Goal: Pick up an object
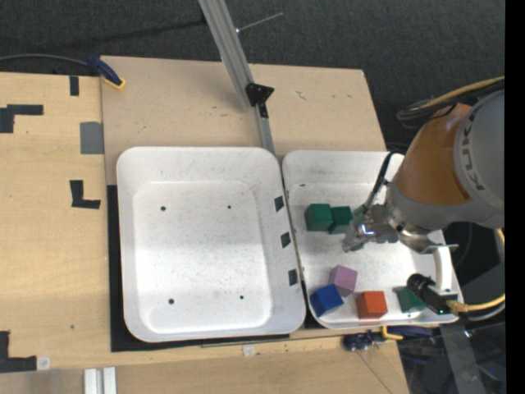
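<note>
The end effector [358, 235] sits low in the right bin [328, 164], right beside two green blocks [328, 218], probably lined up for a grab. Whether it is wide or narrow I cannot tell, since the wrist hides it. A purple block [345, 278], blue block [326, 299] and orange block [372, 304] lie near the front rim, clear of the arm. The left bin [197, 158] sits alongside on the counter [164, 97].

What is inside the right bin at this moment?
In the right bin lie a green block, a purple block, a blue block and an orange block. The arm's gripper covers the bin floor beside the green block.
</note>
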